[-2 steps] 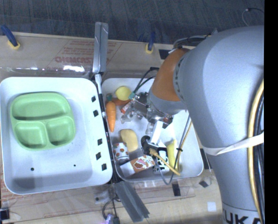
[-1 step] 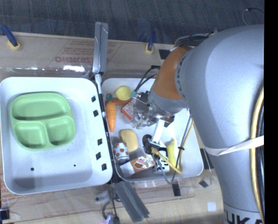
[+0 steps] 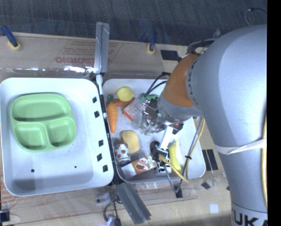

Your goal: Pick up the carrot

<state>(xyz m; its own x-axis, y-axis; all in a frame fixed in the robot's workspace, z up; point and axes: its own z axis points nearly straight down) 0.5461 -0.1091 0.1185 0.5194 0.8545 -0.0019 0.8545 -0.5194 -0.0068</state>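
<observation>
Camera view: carrot (image 3: 112,116) lies at left edge of right bin (image 3: 197,171), beside lemon (image 3: 125,94), untouched. My end effector (image 3: 152,121) hangs over bin centre, right of carrot, apart from it. I cannot tell its state; wrist covers it. I judge pick not yet begun: approach, grasp, lift all remain. Green tray (image 3: 42,121) sits in left bin (image 3: 8,173).
</observation>
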